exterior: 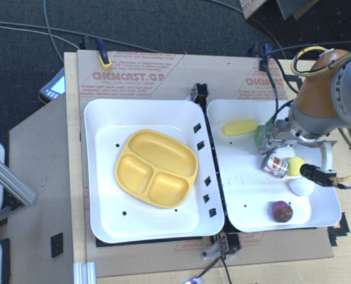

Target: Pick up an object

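Item 1, target candidate: small can (275, 165), red and white, lying on its side in the right bin (246, 215), centre-right of the frame. I judge it light, stiff and smooth-walled, likely to roll or slip if pinched off-centre; best taken across the middle of its round body, fingers square to its long axis.

Item 2: yellow ball (295, 165), touching the can on its right. Probably light, and prone to squirt out of a pinch.

Item 3: white egg-shaped piece (301, 187), just below the ball. Smooth and rounded; I would not choose it first.

Item 4: dark purple fruit (282, 211), lower part of the right bin, well apart from the rest, easiest to reach cleanly.

Item 5: corn cob (239, 128), upper part of the right bin, with a green piece (260, 136) just to its right.

Item 6: yellow divided plate (156, 168), middle of the left bin (98, 158). Wide, flat, poor for a two-finger hold.

Item 7: gripper (277, 142), at the right of the frame, low over the right bin just above the can and beside the green piece. I cannot tell whether it is parted or closed, nor whether it touches anything; nothing is visibly held.
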Controlling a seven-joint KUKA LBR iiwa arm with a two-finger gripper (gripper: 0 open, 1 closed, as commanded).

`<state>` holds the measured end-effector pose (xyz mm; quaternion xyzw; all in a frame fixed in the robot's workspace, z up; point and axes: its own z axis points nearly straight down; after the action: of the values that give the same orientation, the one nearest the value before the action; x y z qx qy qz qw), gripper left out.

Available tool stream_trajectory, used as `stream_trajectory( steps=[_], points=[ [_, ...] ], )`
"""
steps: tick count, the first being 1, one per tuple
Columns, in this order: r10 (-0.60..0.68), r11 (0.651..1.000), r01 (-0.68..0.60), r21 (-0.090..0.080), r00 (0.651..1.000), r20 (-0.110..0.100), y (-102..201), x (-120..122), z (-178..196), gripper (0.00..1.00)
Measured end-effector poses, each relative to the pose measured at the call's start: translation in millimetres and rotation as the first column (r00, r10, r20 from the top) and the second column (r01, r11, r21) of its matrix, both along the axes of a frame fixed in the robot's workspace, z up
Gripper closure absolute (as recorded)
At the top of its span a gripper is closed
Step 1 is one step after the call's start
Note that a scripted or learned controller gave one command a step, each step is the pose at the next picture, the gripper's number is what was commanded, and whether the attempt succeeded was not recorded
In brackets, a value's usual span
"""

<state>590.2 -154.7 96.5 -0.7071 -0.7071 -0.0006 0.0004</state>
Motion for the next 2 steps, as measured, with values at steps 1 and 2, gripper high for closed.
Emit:
stream_trajectory(
  steps=[1, 2],
  points=[
    [0.002, 1.0, -0.002, -0.003, 1.0, 0.006, 9, 4, 60, 1.0],
    [0.001, 1.0, -0.001, -0.003, 1.0, 0.006, -1, 4, 111, 1.0]
  ],
)
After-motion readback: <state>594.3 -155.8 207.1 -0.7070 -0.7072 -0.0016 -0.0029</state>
